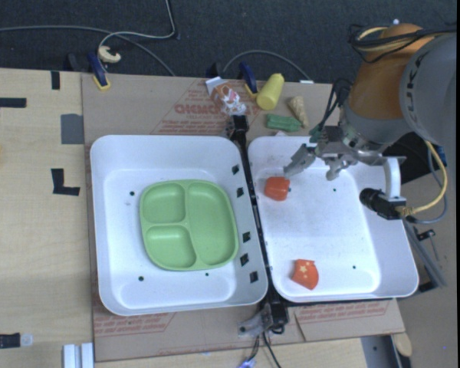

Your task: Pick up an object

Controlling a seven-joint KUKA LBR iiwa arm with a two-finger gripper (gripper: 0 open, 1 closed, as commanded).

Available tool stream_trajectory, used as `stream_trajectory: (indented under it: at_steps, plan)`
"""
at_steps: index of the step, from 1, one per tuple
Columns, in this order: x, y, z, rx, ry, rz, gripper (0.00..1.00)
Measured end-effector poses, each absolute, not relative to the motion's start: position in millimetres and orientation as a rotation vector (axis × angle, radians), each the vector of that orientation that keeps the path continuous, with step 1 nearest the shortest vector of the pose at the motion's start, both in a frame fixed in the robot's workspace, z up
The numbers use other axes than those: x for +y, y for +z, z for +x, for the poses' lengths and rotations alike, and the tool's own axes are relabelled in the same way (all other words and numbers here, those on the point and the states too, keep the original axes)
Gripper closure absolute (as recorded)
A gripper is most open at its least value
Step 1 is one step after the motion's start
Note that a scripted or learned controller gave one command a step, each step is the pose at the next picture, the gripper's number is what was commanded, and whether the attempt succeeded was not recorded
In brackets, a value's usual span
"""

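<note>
1. The pick looks barely begun. The gripper [316, 162] hangs over the upper part of the right bin [383, 271], and nothing sits between its fingers, which are spread apart, one reaching toward 8 o'clock and the other pointing roughly down toward 6 o'clock.
2. The nearest candidate is an orange-red piece [276, 188], lying on the bin floor just beside the left fingertip, at about 8 o'clock from the gripper. I cannot tell whether the fingertip touches it; it does not appear to be lifted.
3. What remains, by my reading: centre the fingers on an object, come down, pinch it, and raise it clear of the bin. None of that is visibly done.
4. Count in the right bin: two objects, the orange-red piece near the top left and a second orange-red piece [305, 274] at about 6 o'clock from the gripper, near the bin's lower edge, well apart from the first.
5. Count in the left bin [111, 205]: one green divided plate [188, 225] with three compartments, lying in the middle.
6. Bins: two, side by side.
7. Outside the bins, at about 11 o'clock from the gripper: one yellow object [271, 90], one green object [281, 122] and one tan object [297, 107], close together on the cardboard.
</note>
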State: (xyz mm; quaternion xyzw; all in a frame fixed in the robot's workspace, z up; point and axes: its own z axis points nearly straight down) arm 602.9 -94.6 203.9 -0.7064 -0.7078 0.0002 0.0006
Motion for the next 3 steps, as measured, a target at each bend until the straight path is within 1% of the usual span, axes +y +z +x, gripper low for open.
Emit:
stream_trajectory:
  at_steps: [1, 2, 3]
  plan:
    - [-105.6, 148.0, 633.4, -2.222, 0.004, -2.219, 0.0]
    - [-93.8, 95.6, 630.0, -2.221, 0.005, -2.218, 0.0]
    - [-93.3, 105.6, 630.3, -2.222, 0.004, -2.216, 1.0]
